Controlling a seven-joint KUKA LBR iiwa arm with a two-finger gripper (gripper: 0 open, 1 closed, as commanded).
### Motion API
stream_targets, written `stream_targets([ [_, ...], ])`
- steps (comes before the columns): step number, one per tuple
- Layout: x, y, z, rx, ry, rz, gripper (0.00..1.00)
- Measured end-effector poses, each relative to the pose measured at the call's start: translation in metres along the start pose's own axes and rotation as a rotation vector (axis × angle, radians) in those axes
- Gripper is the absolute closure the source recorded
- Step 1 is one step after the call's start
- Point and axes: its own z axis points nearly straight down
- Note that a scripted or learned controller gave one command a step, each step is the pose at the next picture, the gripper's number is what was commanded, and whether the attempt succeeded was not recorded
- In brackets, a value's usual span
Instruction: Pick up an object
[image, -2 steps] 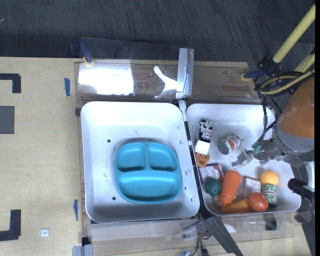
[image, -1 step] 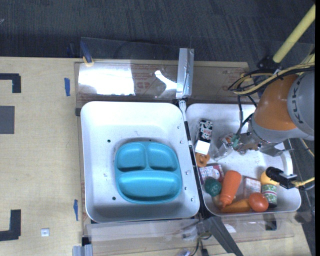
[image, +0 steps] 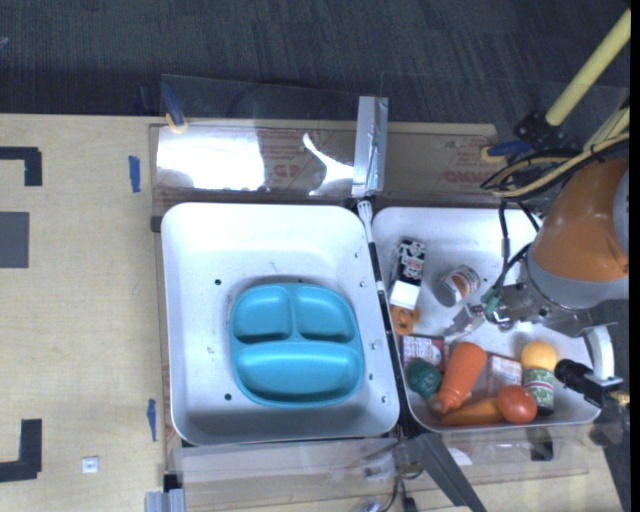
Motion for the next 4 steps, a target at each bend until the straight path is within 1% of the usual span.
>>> stream_targets([
  [1,0.023,-0.025,0.044,-0.021,-0.008,-0.230,0.00],
  [2,0.042,-0.028,-0.049,-0.005,-0.004,-0.481,0.00],
  [3,0.017,-0.010,0.018,0.005,0.001,-0.117,0.00],
  [4,-0.032,0.034,0.050,-0.004,-0.003,-0.033,0.00],
])
